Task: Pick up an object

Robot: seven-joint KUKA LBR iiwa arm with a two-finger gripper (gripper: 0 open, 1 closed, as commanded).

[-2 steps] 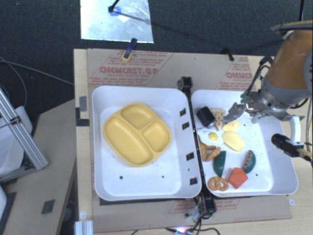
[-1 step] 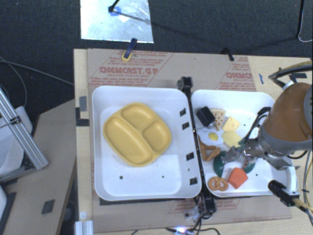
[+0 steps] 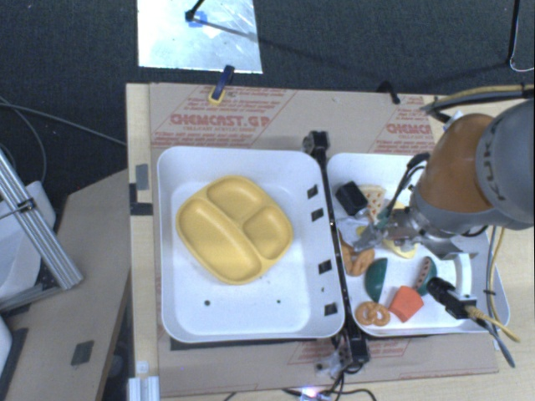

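Two shallow white bins are set side by side on the counter (image 3: 96, 224), over a sheet of printed cardboard (image 3: 251, 117). The left bin (image 3: 180, 312) is taken up by one yellow divided plate (image 3: 234, 228), laid flat near the middle and turned at a slant, well apart from the bin walls.

The right bin (image 3: 393, 164) is crowded with small things. At its far left a black block (image 3: 351, 197) is seen, tilted, with a pale speckled cracker-like piece (image 3: 376, 197) touching its right side. Nearer, against the left wall, an orange-brown twisted piece (image 3: 359, 262) is laid, and just to its right a dark green rounded piece (image 3: 376, 277). At the near edge a brown pretzel shape (image 3: 372, 313) is found, with an orange-red block (image 3: 406, 303) just beside it on the right. Further right, a small yellow piece (image 3: 405, 250) and a brownish oblong piece (image 3: 426, 267) are seen close together.

The tool (image 3: 369, 237) is lowered among these things, between the black block and the orange-brown twisted piece and just above the latter. Whether it is open or closed cannot be told, and nothing is seen gripped in it. The grey arm (image 3: 468, 174), with its orange band, is reached in from the right over the far half of the right bin.
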